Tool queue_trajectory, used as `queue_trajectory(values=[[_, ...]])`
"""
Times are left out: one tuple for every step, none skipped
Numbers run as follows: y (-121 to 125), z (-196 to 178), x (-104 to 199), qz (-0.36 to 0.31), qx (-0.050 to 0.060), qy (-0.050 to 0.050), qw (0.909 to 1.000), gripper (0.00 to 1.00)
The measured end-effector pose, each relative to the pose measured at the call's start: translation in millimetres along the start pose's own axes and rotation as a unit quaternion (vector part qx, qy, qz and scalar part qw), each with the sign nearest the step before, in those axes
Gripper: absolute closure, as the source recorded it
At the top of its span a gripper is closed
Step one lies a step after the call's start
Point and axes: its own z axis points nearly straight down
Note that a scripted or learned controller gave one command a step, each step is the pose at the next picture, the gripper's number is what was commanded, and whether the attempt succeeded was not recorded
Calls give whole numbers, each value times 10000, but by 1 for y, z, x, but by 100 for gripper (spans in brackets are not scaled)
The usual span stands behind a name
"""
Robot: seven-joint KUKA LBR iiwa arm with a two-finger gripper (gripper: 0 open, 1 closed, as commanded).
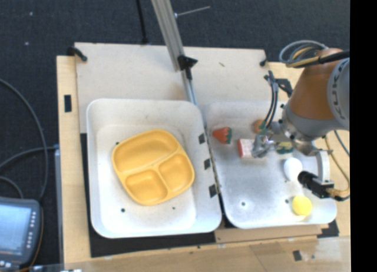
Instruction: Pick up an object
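Observation:
In the right bin [253, 206] lie a strawberry [221, 135], a small red-and-white box [244, 148], a white egg-shaped object [292, 168], a yellow ball [302, 205] and a small brown item [258, 126] partly hidden by the arm. My gripper [261, 146] hangs over the right bin, its tip right beside the red-and-white box on that box's right side. The wrist and its cables cover the fingertips.
The left bin [100, 206] holds a yellow three-compartment tray [153, 166]. A metal pole [168, 23] slants up from between the bins at the back. A black fitting [315, 183] sits by the right bin's edge near the yellow ball.

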Motion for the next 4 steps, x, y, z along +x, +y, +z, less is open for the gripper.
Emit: queue_trajectory(values=[[-1, -64, -3, -1, -17, -6, 10000, 100], [1, -118, -4, -3, -10, -6, 10000, 100], [0, -115, 46, -17, 17, 6, 10000, 100], [4, -97, 93, -15, 27, 7, 10000, 100]])
